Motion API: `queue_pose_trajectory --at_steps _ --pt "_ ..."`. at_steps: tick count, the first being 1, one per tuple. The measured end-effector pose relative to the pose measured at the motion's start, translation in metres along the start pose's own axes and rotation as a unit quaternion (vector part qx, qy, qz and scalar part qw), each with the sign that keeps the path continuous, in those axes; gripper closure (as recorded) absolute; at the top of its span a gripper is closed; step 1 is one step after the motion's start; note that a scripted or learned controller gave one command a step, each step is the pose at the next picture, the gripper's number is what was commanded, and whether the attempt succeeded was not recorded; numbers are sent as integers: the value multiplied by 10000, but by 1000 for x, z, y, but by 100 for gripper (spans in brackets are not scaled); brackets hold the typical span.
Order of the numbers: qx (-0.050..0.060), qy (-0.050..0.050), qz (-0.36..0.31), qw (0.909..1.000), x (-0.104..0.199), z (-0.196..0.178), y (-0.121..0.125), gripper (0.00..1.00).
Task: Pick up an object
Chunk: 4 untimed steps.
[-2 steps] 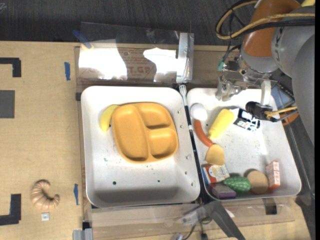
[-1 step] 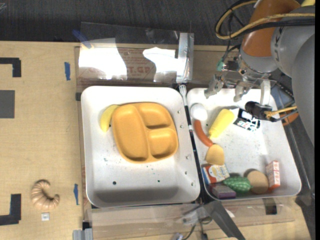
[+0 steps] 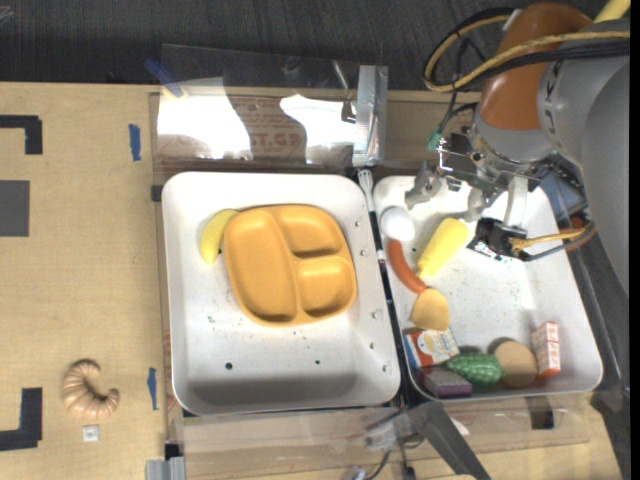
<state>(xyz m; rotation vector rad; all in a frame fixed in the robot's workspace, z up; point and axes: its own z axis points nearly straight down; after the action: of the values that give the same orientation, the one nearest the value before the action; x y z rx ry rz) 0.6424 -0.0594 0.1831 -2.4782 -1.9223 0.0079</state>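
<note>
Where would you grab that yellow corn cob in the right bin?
Probably across the middle of the corn cob, coming straight down from above. It lies flat and slanted, long and narrow, so fingers should close across its short width. The hot dog crowds its lower left end; the middle looks clearer.

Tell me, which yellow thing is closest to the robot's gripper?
The long yellow corn-shaped toy in the right white bin, lying just below the gripper. The yellow banana and orange-yellow divided tray are over in the left white bin.
</note>
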Motion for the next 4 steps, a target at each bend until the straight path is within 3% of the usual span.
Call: queue_pose_trajectory --at_steps 1,2,3,4 --pt "-30 2 1059 9944 35 -47 -2 0" --pt "17 -19 1566 9877 -63 20 -63 0" --pt "-28 21 2646 9643 -60 97 -84 0" --pt "-15 5 3926 9197 -26 0 -77 0"
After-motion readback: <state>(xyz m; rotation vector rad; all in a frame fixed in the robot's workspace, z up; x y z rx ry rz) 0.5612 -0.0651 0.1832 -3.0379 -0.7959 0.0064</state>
